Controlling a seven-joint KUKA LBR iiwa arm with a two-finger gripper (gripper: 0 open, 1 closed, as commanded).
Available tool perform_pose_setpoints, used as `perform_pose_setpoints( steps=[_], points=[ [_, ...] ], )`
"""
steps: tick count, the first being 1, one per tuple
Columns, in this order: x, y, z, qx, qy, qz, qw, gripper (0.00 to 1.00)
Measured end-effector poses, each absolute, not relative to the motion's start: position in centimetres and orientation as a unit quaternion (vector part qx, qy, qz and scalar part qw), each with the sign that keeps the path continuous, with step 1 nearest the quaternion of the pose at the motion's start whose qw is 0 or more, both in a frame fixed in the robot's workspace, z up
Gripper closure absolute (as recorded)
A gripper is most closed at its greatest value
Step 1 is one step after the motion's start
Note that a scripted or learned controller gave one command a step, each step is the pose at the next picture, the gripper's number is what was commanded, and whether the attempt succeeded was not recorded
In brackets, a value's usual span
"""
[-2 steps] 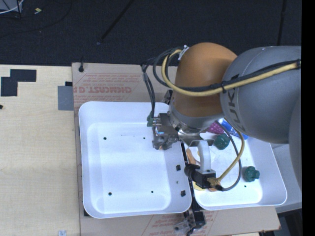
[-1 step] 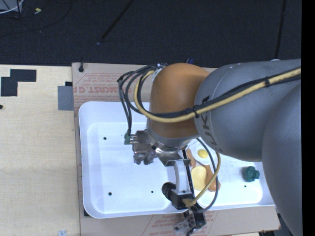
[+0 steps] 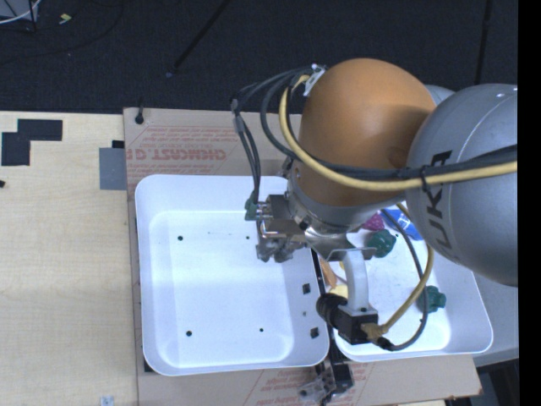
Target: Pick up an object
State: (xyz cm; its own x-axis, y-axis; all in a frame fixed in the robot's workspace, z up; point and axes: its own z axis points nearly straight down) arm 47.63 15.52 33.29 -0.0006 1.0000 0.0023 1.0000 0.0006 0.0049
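The gripper hangs over the left bin, close to that bin's right wall and approx. halfway along it. It sits just below the big orange band of the arm, which reaches in from the right and covers much of the right bin. Whether the gripper is open or closed can't be told from this angle: its tip is a dark metal cluster w/ no clear gap. Nothing can be made out held in it.

The objs. to pick from lie in the right bin, near its far side and partly hidden under the arm:
- a magenta piece
- a blue piece just beside it
- a green piece just below those two
- a tan piece near the wall between the bins
- a 2nd green piece further toward the right rim, right next to the yellow cable; can't tell if it lies in the bin or belongs to the cable

All are apart from the gripper, on the other side of the dividing wall.

The left bin's floor shows a few small dark specks. Both bins rest on a cardboard sheet w/ red print, on the pale bench.
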Motion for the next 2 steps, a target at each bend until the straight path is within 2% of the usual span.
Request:
perform_pose_setpoints(
  steps=[1, 2],
  points=[
    [47.6, 19.8, 36.3, 0.705, 0.709, 0.0001, -0.001, 1.0],
    [49.4, 24.5, 31.2, 0.706, 0.709, -0.0041, -0.002, 1.0]
  ],
)
